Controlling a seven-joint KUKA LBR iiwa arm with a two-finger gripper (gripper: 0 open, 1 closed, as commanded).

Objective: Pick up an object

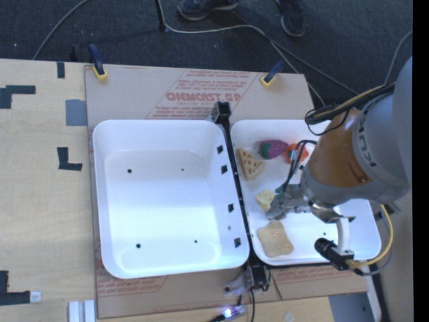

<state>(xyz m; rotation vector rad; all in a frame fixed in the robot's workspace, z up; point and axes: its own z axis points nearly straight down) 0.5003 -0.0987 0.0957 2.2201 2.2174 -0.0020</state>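
In the right bin (365, 237) lie a tan waffle-like piece (250, 162), a purple and green bunch (273, 148), an orange piece (295, 154) partly behind the arm, a pale yellow chunk (264, 198) and a beige bread-like slab (275, 239). My gripper (277, 208) hangs low in this bin, just right of the yellow chunk and above the beige slab. The fingers are small and dark against the wrist, and I see nothing clearly held between them.
The left bin (107, 180) has only small dark holes in its floor. A black divider with clips (231, 180) runs between the bins. Cardboard (194, 92) lies under both. Cables and a person's shoes (201, 2) are on the floor beyond the bench.
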